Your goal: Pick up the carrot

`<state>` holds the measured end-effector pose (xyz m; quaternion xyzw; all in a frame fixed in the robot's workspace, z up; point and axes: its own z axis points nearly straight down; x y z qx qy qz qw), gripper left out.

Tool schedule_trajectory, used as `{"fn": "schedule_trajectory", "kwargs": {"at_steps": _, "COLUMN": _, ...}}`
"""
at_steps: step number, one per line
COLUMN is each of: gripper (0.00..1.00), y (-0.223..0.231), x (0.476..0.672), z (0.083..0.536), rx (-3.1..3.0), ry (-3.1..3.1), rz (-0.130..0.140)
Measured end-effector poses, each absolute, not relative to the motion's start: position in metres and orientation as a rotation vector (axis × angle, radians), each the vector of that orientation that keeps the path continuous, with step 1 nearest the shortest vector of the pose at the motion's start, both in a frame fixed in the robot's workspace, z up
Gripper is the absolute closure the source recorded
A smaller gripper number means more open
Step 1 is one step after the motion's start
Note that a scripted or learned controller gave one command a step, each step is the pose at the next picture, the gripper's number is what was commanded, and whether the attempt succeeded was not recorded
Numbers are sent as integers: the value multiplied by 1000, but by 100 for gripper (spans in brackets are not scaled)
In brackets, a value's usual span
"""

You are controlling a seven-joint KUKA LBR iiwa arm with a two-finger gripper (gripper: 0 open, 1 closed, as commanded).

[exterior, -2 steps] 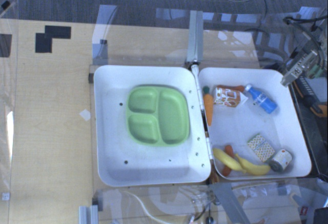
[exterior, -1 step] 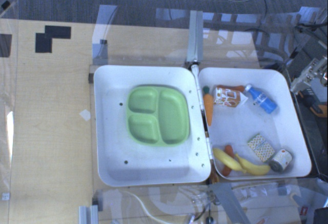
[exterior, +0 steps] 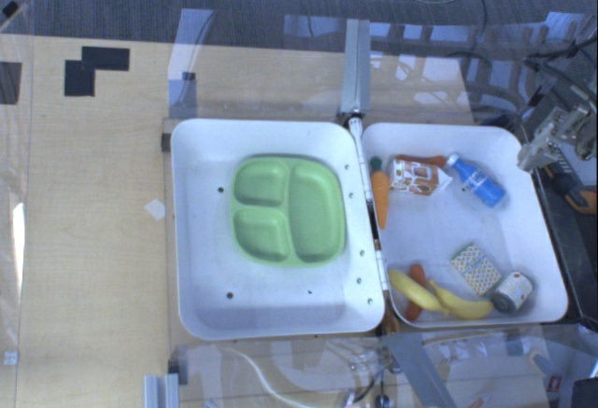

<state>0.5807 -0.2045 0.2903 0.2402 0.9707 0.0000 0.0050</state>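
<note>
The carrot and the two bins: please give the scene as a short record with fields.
carrot: right bin, against its left wall, lying lengthwise along it
right bin: also banana, blue bottle, snack packet, patterned box, small can
left bin: green divided plate
gripper: beyond the right bin's right edge, apart from the carrot

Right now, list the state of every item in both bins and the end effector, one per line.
carrot: lying along the right bin's left wall, untouched
green plate: flat in the left bin, compartments bare
snack packet: lying flat
blue bottle: on its side
bananas: lying at the front wall
patterned box: lying flat
can: tipped on its side
end effector: over the right bin's far right corner, holding nothing visible
</note>
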Motion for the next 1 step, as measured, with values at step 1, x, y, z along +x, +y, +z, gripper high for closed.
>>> {"fn": "schedule_trajectory", "kwargs": {"at_steps": 1, "gripper": 100, "y": -205, "x": 563, "z": 298, "rx": 523, "ry": 3088, "rz": -1}}
